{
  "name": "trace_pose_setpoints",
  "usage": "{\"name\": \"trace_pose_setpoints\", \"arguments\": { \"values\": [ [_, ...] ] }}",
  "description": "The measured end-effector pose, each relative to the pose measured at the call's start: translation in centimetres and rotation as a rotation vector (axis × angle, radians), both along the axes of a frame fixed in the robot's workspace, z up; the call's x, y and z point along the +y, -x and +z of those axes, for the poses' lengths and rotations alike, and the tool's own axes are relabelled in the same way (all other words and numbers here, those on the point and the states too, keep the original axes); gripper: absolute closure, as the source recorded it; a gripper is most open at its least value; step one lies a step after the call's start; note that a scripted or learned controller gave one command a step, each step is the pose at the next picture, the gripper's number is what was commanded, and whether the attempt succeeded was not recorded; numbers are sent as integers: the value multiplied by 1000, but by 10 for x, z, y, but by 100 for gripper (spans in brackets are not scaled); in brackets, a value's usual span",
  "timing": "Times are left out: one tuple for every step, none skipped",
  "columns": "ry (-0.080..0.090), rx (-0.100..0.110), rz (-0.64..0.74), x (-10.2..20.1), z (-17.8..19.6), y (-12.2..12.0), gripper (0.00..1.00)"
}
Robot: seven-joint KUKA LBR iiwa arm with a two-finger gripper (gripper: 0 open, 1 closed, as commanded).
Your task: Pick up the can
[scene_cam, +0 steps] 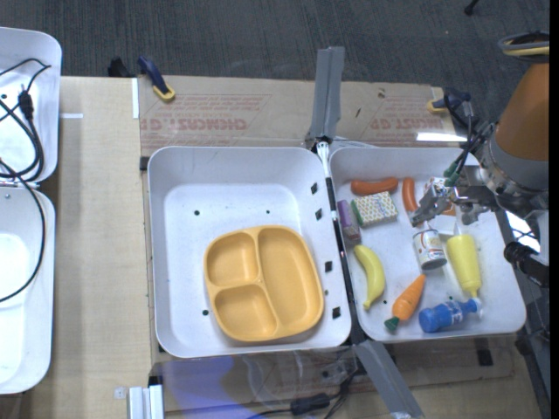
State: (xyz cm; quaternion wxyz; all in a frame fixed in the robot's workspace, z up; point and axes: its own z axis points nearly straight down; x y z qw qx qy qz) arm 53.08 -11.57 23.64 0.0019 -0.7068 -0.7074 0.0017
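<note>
The can (429, 248) is small, with a white label and a metal rim. It lies in the right bin (498, 321), near its middle, beside a yellow bottle (464, 264). My gripper (445, 212) hangs just above and behind the can, reaching in from the right under the orange wrist band. Its two grey fingers (426, 208) stand apart, open, with nothing between them. The can lies below the fingertips and is not held.
Around the can in the right bin are a banana (371, 273), a carrot (406, 299), a blue bottle (448, 314), two sausages (374, 185), a speckled block (374, 208) and a purple item (348, 221). The left bin (175, 234) holds a yellow divided plate (262, 282).
</note>
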Motion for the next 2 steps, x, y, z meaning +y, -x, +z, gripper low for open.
{"name": "trace_pose_setpoints", "arguments": {
  "values": [
    [0,0,-25,-23,-125,-25,0],
    [0,-5,117,-18,-56,-48,0]
  ]
}}
